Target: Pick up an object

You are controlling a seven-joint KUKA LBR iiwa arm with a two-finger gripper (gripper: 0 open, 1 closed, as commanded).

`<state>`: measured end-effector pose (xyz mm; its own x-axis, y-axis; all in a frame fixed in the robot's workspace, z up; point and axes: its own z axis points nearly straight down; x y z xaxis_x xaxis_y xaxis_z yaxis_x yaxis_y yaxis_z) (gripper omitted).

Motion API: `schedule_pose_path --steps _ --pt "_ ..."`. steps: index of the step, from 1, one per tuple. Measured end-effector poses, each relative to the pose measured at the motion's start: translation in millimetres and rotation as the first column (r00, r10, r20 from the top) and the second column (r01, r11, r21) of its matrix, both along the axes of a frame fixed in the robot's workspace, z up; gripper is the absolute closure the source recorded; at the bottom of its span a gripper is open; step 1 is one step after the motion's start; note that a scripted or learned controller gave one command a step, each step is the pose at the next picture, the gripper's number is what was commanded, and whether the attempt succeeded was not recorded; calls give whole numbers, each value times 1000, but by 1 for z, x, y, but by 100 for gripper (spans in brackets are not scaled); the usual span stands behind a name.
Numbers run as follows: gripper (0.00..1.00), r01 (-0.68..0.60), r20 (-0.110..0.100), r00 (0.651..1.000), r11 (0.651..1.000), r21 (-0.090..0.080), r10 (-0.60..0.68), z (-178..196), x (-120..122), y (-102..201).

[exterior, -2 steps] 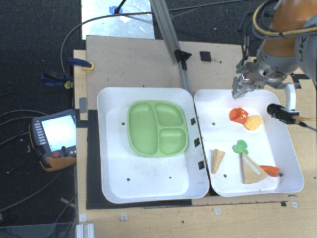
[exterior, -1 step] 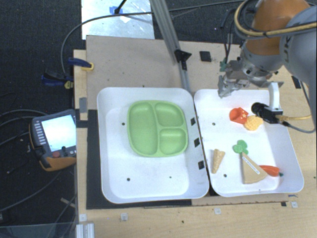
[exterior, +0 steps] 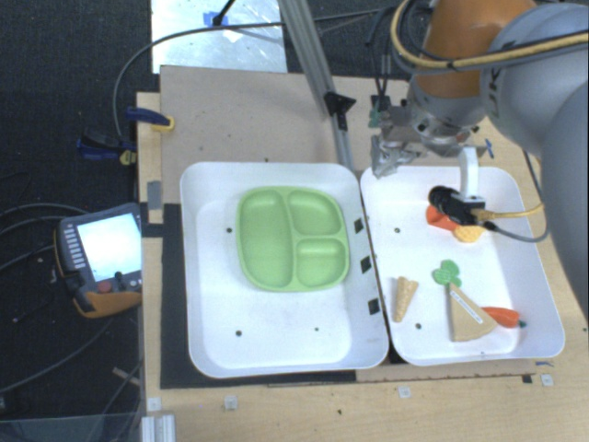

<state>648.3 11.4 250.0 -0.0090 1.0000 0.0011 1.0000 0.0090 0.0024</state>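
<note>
The hand [exterior: 394,157] hangs over the far-left corner of the right bin [exterior: 529,339]; I cannot tell its state. It holds nothing yet. The nearest object, an orange toy [exterior: 444,215], lies near, so the next move is descending onto it.

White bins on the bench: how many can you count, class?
2. The left bin holds a green divided plate; the right bin holds small toy foods. None seem hidden.
</note>
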Motion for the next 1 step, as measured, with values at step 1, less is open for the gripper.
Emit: schedule_pose_path --steps 1 --pt "100 0 0 1000 1000 0 0 1 -6 58"
